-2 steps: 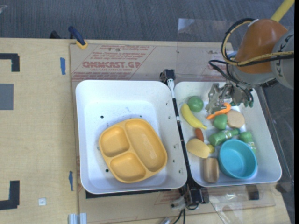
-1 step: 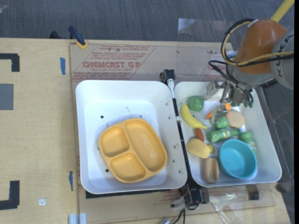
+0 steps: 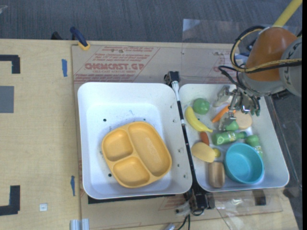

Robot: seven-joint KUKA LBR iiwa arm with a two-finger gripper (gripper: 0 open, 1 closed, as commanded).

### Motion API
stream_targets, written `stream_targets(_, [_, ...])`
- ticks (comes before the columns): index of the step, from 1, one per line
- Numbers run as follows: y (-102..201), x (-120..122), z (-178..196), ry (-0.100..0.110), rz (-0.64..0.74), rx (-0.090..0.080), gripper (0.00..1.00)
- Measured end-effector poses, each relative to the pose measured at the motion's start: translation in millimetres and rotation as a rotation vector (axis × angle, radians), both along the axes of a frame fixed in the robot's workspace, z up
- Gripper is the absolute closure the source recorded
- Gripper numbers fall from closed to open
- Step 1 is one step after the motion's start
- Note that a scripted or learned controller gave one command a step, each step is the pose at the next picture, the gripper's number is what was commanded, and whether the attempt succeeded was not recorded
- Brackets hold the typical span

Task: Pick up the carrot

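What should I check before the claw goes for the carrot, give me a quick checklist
1. Carrot in view in the right bin: ok.
2. Claw above the carrot: ok, just to its right.
3. Claw opening: cannot tell.
4. Room around the carrot: not ok; banana and green ball crowd it.
5. Carrot held: not ok.

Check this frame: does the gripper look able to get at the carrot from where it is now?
Probably yes. The gripper is right above the carrot, whose top shows uncovered. But the green ball and banana lie close beside it, so a clean grasp is uncertain.
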State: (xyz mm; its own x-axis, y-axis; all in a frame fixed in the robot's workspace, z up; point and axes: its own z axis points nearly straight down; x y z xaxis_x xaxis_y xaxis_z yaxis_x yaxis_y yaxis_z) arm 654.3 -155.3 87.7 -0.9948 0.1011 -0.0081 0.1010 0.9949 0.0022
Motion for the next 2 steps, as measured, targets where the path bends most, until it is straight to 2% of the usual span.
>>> stream_targets(1, [0.3,0.6,0.3,0.0,-0.279,0.001,0.0])
stream_targets(2, [19.0,-39.5,1.2,0.0,-0.488,0.002,0.0])
